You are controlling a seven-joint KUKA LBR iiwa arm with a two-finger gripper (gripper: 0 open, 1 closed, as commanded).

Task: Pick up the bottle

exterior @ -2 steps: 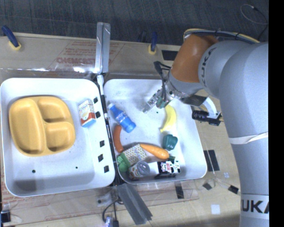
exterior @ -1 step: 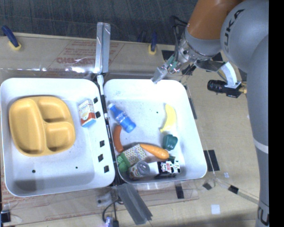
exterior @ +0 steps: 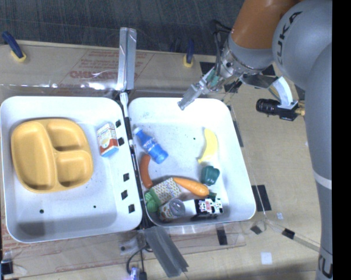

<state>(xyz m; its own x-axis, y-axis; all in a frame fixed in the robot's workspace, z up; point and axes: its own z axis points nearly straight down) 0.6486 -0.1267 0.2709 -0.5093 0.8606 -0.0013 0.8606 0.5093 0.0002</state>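
Stage: I judge pickup not begun | bottle (exterior: pixel 150 145): lies tilted in right bin (exterior: pixel 236 139), upper left, near divider, untouched | hand (exterior: pixel 187 101): hovers over that bin's far rim, carrying nothing, open or closed I cannot tell | left: reach, grasp, lift

The tray (exterior: pixel 49 153) and the carton (exterior: pixel 107 139) lie in the left bin (exterior: pixel 23 226). The bottle (exterior: pixel 150 146) lies near the left wall of the right bin (exterior: pixel 236 156), the banana (exterior: pixel 208 145) near its right wall.

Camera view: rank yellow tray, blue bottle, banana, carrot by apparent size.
1. yellow tray, by far the largest
2-4. blue bottle, banana, carrot: all look similar in size, so no firm order among them.
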